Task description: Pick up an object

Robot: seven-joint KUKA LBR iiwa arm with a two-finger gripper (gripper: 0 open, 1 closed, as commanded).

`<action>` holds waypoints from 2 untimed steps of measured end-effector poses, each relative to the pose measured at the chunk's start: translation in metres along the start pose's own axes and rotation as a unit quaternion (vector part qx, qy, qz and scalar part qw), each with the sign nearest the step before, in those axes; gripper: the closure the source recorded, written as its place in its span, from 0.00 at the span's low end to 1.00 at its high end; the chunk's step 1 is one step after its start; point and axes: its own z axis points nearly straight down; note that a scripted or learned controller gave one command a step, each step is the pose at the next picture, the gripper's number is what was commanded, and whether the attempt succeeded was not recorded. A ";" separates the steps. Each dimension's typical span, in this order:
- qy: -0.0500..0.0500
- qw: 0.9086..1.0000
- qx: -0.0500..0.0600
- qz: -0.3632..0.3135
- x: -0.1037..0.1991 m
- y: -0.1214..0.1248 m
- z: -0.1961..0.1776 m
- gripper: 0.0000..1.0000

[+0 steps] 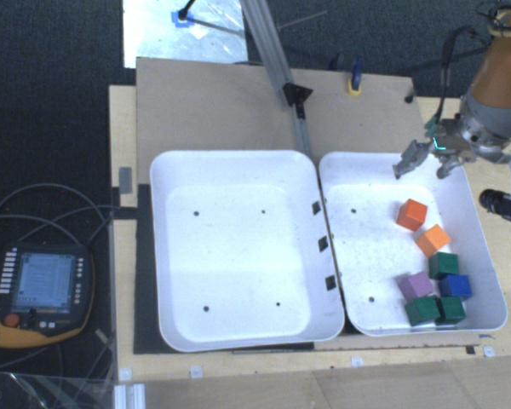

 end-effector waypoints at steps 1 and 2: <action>0.000 1.000 0.000 0.000 0.000 0.000 0.000 0.00; 0.000 1.000 0.003 0.002 0.000 -0.011 0.053 0.00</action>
